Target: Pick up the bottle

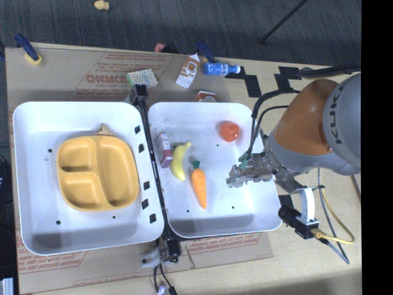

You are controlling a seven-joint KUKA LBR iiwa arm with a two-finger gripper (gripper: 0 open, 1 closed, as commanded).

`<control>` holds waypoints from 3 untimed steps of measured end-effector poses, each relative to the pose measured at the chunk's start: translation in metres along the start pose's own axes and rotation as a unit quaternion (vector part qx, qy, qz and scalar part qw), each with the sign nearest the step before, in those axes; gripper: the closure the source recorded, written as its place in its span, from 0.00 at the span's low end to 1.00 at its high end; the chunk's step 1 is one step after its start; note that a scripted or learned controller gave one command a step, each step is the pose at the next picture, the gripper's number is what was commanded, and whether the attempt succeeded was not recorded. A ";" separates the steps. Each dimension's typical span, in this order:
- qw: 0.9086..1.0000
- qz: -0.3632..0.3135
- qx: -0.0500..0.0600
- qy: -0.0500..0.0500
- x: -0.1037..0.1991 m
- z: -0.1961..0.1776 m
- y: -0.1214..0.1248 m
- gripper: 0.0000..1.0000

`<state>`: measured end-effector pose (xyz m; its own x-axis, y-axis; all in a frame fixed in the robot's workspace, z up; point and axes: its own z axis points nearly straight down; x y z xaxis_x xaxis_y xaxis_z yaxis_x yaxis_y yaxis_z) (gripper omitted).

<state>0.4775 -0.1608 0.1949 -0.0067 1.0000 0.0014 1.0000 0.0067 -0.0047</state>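
One fixed cam above bench (73,66) — slanted down, both bins in frame.

A yellow divided plate (97,171) lies in the left white bin (27,118). The right white bin (245,217) holds a yellow banana (179,160), orange carrot (199,187) and red tomato (229,131). A blue bottle (218,69) lies at the tan desk's (270,263) far edge.

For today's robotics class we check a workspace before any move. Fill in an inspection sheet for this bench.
Surface: cardboard-covered bench with two white bins, left bin and right bin.
Job's things: blue bottle lying on the bench behind the bins.
Clutter: yellow tray in left bin; banana, carrot, tomato, small box in right bin; cartons on bench.
Grippers: gripper low over right bin, far from the bottle.
Cables: yellow cable near the wrist.
Surroundings: dark carpet.
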 end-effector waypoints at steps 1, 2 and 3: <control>1.000 0.009 -0.001 -0.001 -0.051 -0.002 -0.002 1.00; 0.997 -0.075 0.000 0.000 -0.014 0.018 -0.001 1.00; 0.996 0.093 -0.001 -0.001 -0.051 -0.015 -0.002 1.00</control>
<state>0.4761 -0.2114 0.2101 0.1793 0.9838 -0.0003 0.9838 -0.1793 -0.0028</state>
